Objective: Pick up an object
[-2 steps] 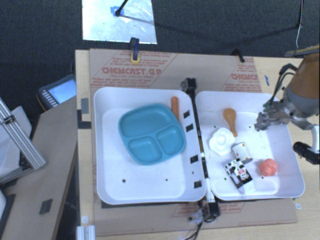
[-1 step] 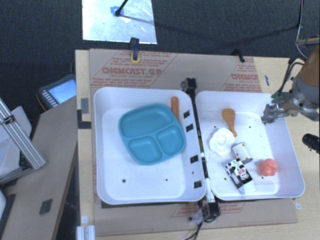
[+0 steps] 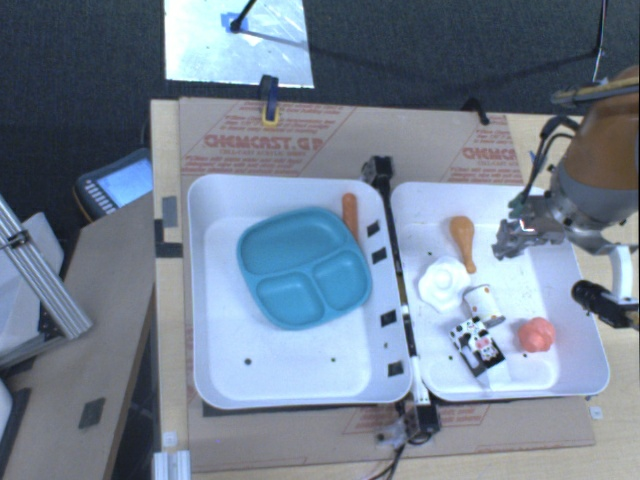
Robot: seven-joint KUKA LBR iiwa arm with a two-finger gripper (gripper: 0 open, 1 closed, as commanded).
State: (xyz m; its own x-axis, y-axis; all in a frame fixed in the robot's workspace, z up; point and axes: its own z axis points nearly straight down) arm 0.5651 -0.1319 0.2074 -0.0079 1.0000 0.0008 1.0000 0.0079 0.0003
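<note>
Right bin (image 3: 590, 363): chicken drumstick toy (image 3: 462, 238) lain near upper middle; white fried-egg toy (image 3: 438, 282) set just below it; small can (image 3: 480, 301) lain beside egg; black-and-white carton (image 3: 476, 344) placed near front wall; pink round toy (image 3: 536, 335) placed right of carton.

Left bin (image 3: 215, 368): blue divided plate (image 3: 303, 266) placed at centre; orange carrot-like stick (image 3: 349, 210) lain at plate's upper right edge.

Gripper (image 3: 512, 236): hung over right bin's upper right, right of drumstick, apart from it. Nothing seen grasped; jaw state cannot be told.
</note>
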